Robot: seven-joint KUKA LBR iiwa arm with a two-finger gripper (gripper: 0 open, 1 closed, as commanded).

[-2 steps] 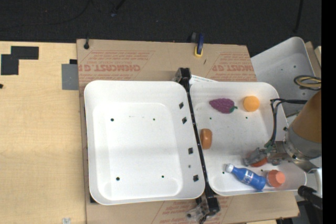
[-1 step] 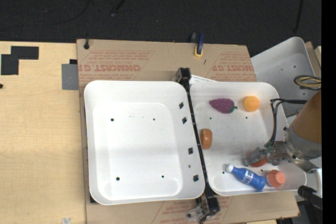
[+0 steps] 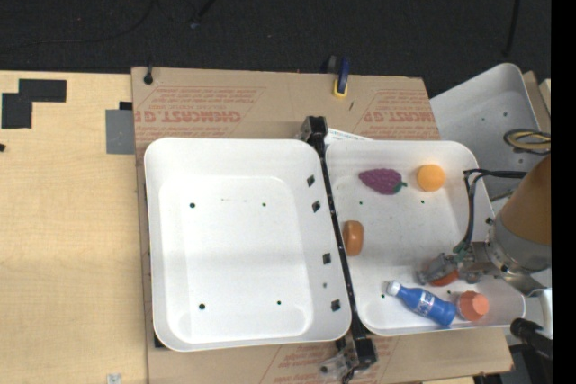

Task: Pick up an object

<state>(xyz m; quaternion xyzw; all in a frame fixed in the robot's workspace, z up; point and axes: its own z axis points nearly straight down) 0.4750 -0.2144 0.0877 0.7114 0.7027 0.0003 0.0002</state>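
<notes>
The right bin (image 3: pixel 409 159) holds a purple grape bunch (image 3: pixel 382 181), an orange ball (image 3: pixel 431 177), an orange-brown piece (image 3: pixel 353 237) by the divider, a blue bottle (image 3: pixel 423 303) with a white cap lying flat, and a red-orange round object (image 3: pixel 472 307). My gripper (image 3: pixel 438 269) is low in the right bin near its right side, just above the blue bottle and left of the red-orange object. A reddish bit shows under the fingertips, too small to identify. The arm with its orange band (image 3: pixel 531 198) enters from the right.
The left bin (image 3: pixel 162 193) sits beside the right one, with black clips (image 3: pixel 317 184) along the shared rim. A blue and yellow clamp (image 3: pixel 341 76) stands at the cardboard's far edge. A white panel (image 3: pixel 490 108) lies at the right rear.
</notes>
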